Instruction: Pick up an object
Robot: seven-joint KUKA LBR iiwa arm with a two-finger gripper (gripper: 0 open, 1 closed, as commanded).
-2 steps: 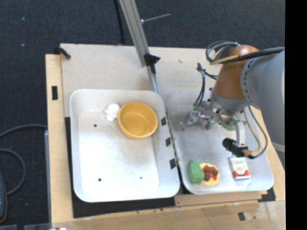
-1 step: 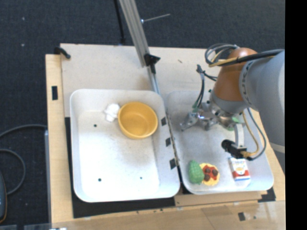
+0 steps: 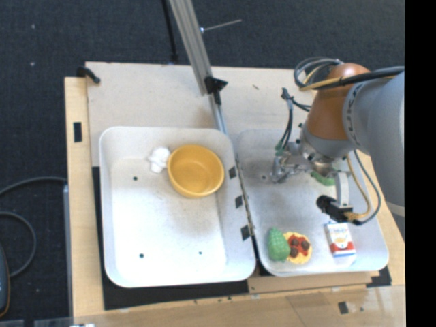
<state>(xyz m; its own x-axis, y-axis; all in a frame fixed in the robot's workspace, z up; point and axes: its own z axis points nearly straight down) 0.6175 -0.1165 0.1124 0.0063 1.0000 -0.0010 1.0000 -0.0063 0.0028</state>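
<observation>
Hovering low over the right bin [image 3: 252, 148], fingers [image 3: 281, 172] near its back left; can't tell if they're parted or closed. Green toy [image 3: 276, 244], patterned piece [image 3: 298, 246] and small carton [image 3: 340, 240] lie along the front edge, well apart from them.

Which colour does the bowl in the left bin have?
The bowl is yellow-orange, inside and outside; the camera view shows it well.

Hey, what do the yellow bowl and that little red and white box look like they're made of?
The yellow bowl looks like moulded plastic: one even colour, smooth, with a soft matte sheen. The red and white box looks like printed cardboard, with flat faces, sharp edges and printed colour blocks, though the view is too coarse to be sure of either.
</observation>
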